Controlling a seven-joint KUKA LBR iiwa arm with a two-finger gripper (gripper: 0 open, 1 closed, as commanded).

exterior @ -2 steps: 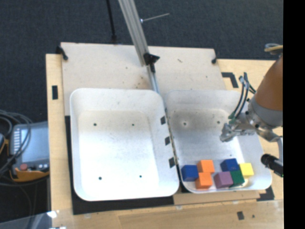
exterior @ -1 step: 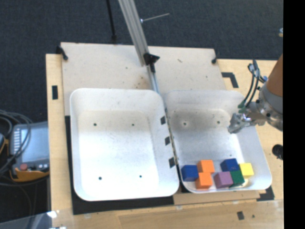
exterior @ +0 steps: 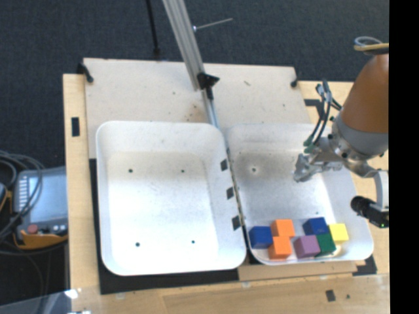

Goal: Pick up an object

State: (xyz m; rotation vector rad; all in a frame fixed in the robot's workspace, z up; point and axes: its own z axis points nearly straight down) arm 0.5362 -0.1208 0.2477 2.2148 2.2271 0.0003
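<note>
Hovering over the right shallow white bin (exterior: pixel 262 150), metal two-finger gripper (exterior: pixel 305 169), can't tell its state; coloured blocks (exterior: pixel 298 238) near.

My arm (exterior: pixel 366 110): fat orange band above grey wrist collar. Green and dark cables looping down its side. Pincer (exterior: pixel 306 169) small, grey metal, blurred.

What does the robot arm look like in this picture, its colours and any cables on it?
The arm has a rounded orange section above a grey wrist ring. Thin dark and greenish cables loop along its side toward the pincer, which is a small grey metal part. A black fitting sticks out lower down.
</note>
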